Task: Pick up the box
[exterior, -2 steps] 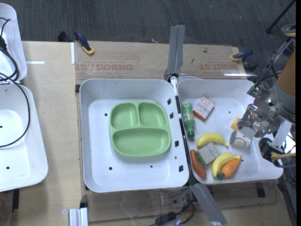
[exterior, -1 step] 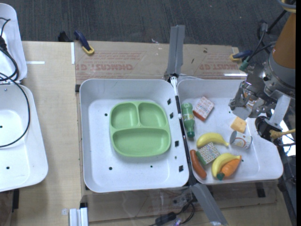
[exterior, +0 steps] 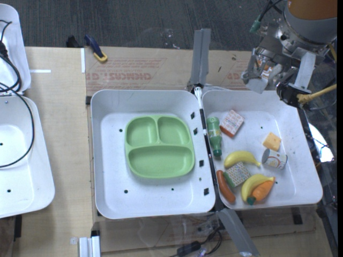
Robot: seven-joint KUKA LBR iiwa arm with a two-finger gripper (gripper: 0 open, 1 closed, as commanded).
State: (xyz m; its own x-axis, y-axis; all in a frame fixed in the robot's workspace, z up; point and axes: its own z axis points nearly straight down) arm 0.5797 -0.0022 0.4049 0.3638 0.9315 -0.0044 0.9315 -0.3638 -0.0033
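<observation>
In the right bin [exterior: 300, 143], box [exterior: 232, 123] well below raised jaws [exterior: 268, 71], jaw state unclear

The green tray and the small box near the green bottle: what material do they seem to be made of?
Green tray: probably moulded plastic, matte, judging by its uniform pale green colour and rounded compartment edges. Small box: likely printed cardboard, with flat faces and red and white print; too small to be sure.
</observation>
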